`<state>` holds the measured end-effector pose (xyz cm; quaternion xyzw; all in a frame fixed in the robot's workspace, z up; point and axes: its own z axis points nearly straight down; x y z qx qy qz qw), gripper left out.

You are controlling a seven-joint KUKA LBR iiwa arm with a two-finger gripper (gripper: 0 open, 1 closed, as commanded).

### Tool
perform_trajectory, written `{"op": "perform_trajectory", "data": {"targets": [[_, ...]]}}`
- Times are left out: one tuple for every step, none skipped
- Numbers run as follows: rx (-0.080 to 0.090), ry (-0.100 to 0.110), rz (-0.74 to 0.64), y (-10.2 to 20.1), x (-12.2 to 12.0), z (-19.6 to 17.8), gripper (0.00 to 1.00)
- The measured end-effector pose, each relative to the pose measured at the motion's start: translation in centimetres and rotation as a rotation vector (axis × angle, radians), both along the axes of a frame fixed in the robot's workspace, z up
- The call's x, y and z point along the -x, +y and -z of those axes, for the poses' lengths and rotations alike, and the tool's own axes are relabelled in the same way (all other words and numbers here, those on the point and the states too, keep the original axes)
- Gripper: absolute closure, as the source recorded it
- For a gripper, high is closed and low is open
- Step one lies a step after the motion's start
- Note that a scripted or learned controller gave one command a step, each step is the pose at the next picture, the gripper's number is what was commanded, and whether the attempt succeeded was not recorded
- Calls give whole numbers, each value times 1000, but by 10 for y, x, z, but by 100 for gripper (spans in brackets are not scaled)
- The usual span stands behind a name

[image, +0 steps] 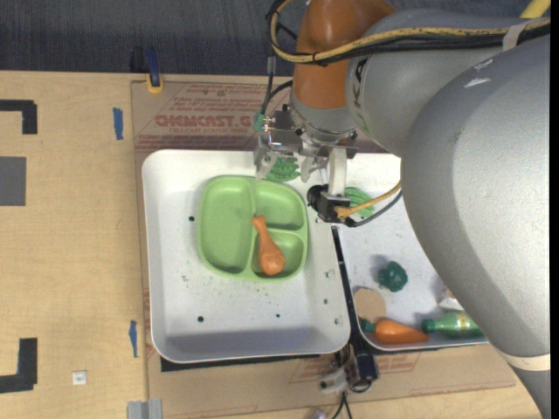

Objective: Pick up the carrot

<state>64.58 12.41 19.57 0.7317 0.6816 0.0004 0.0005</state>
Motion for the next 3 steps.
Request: {"op": "perform_trajectory", "data": {"targets": [[0,0,0,0,0,0,0],[0,0,-346,25,66,91,0],[1,-3,-846,20,97,-32,0]]}}
